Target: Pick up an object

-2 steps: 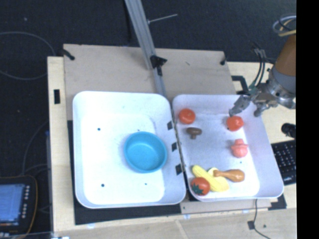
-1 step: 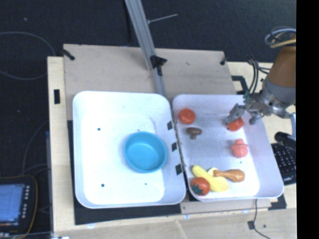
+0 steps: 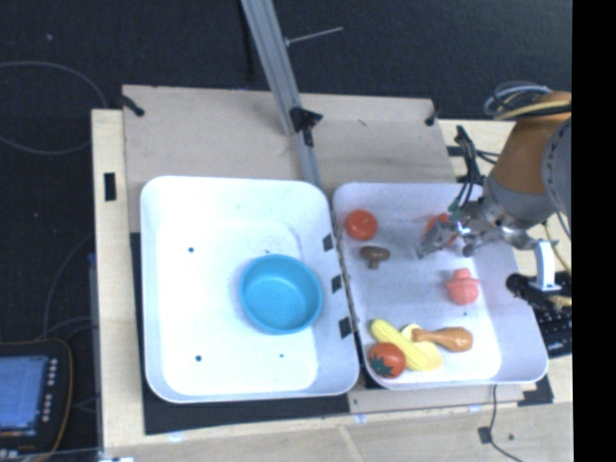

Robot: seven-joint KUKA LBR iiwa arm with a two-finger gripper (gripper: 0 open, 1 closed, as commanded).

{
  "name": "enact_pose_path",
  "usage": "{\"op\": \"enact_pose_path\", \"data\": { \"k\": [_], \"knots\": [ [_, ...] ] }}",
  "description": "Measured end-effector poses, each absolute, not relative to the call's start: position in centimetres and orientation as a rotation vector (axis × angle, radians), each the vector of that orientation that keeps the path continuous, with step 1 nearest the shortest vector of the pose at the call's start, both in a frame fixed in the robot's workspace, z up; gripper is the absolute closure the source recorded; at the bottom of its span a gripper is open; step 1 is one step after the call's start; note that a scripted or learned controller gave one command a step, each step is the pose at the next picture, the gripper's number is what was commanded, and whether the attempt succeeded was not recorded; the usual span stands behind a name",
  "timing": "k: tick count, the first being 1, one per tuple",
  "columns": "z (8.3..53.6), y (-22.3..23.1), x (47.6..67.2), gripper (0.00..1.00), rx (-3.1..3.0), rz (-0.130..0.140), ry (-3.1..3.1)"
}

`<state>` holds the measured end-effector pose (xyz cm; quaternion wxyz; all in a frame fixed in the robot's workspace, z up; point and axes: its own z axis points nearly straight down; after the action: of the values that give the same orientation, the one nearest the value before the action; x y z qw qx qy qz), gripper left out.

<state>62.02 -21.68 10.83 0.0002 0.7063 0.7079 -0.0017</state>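
The end effector [image 3: 445, 240], whether released or clenched I cannot tell, hovers in the right bin [image 3: 423, 198], the pink toy [image 3: 463, 287] just nearer.

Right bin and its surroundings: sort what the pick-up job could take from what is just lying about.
Candidates for the pick:
- orange ball
- brown mushroom
- pink piece
- yellow corn
- tomato
- drumstick

Lying about:
- blue bowl in the left bin
- metal pole
- screen
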Motion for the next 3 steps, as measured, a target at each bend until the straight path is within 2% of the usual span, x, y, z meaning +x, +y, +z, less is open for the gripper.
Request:
{"op": "enact_pose_path", "data": {
  "k": [1,2,3],
  "knots": [
    [10.2,-21.8,62.1,0.0,2.219,-0.004,2.222],
    [11.5,-21.9,62.2,1.0,2.212,0.0,2.22],
    [18.1,-22.6,62.6,1.0,2.213,0.009,2.218]
  ]
}}
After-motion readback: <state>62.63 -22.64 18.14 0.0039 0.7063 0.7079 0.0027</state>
